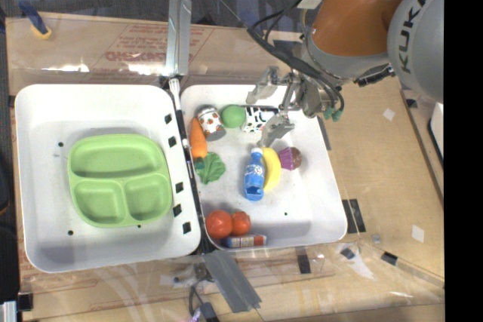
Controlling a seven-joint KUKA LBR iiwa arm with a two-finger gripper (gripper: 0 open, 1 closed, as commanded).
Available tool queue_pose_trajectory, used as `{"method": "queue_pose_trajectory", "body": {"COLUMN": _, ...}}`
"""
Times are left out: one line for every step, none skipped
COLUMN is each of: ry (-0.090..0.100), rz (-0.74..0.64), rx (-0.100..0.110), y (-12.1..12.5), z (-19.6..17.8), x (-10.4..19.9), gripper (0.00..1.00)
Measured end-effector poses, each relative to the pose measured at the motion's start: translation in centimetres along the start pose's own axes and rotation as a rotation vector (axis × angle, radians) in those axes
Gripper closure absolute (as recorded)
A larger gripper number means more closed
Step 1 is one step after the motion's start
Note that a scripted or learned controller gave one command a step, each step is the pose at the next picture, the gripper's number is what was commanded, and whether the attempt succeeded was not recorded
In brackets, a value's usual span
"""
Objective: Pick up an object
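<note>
The right white bin [321, 196] holds several toy foods: a blue bottle [254, 174] lying beside a yellow banana [272, 167], a purple piece [289, 157], a green ball [233, 116], a round can [209, 121], an orange carrot [198, 139], a green leafy piece [210, 167], a black-and-white piece [257, 117] and two red tomatoes [227, 223]. My gripper [270, 111] hangs above the bin's back part, over the black-and-white piece, open, with nothing between its fingers [275, 130].
The left white bin [38, 132] holds a green divided tray [119, 178]. A grey divider bar [178, 34] rises between the bins at the back. The arm's orange band [355, 7] and cables crowd the upper right.
</note>
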State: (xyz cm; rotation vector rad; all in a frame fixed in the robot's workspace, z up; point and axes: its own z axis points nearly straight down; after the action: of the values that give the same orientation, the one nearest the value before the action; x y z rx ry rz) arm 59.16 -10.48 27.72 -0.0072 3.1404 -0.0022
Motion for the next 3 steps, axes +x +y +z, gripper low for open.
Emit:
{"method": "queue_pose_trajectory", "body": {"ry": -0.02, "rz": -0.083, "rx": 0.001, "y": 0.3, "z": 15.1, "x": -2.5, "gripper": 0.0}}
{"method": "queue_pose_trajectory", "body": {"ry": -0.034, "rz": -0.006, "rx": 0.003, "y": -1.7, "z": 15.2, "x": 0.2, "gripper": 0.0}}
{"method": "queue_pose_trajectory", "body": {"ry": -0.048, "rz": 0.04, "rx": 0.003, "y": 0.2, "z": 16.4, "x": 2.2, "gripper": 0.0}}
